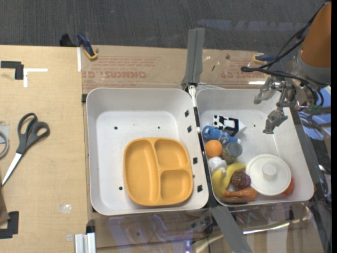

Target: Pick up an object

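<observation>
The right bin [253, 107] holds a pile of small items along its left and front: an orange ball [213, 148], a blue toy [217, 134], a black-and-white piece [227, 123], a yellow banana [225, 175], a dark red fruit [241, 179], a carrot-like piece [239, 195] and a white lidded bowl [269, 173]. My gripper [275, 109] hangs over the bin's back right part, above bare floor and apart from the pile. Its two fingers are spread, and nothing sits between them.
The left bin [105, 141] carries a yellow divided plate [158, 170]. Scissors [23, 138] lie on the bench at the far left. A grey divider [194, 57] rises between the bins at the back. Cables trail by the arm at the right.
</observation>
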`<state>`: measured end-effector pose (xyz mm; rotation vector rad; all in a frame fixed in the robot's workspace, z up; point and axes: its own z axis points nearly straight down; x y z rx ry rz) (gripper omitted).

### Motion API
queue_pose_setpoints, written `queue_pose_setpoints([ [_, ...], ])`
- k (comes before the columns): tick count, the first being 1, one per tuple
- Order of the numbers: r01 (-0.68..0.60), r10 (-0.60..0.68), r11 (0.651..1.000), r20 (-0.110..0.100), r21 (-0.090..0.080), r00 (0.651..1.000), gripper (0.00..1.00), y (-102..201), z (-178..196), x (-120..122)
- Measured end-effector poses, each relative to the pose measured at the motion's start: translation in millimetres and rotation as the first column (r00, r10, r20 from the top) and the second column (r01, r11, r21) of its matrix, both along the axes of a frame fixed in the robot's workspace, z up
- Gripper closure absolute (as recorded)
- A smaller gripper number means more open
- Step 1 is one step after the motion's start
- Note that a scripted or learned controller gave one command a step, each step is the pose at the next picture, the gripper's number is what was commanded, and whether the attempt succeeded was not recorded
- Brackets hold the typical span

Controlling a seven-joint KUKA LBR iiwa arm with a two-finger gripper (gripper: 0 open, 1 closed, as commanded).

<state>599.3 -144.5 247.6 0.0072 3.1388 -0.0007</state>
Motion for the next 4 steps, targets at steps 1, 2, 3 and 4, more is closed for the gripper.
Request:
queue_pose_setpoints([
  [1, 0.122, -0.122, 0.993, 0.004, 0.000, 0.993, 0.00, 34, -123, 17],
  [2, 0.232, -0.232, 0.973, 0.008, 0.000, 0.973, 0.00, 46, -152, 6],
  [3, 0.221, -0.221, 0.975, 0.005, -0.001, 0.975, 0.00, -78, -153, -25],
  [4, 0.356, -0.356, 0.934, -0.001, 0.001, 0.934, 0.00, 15, -155, -41],
])
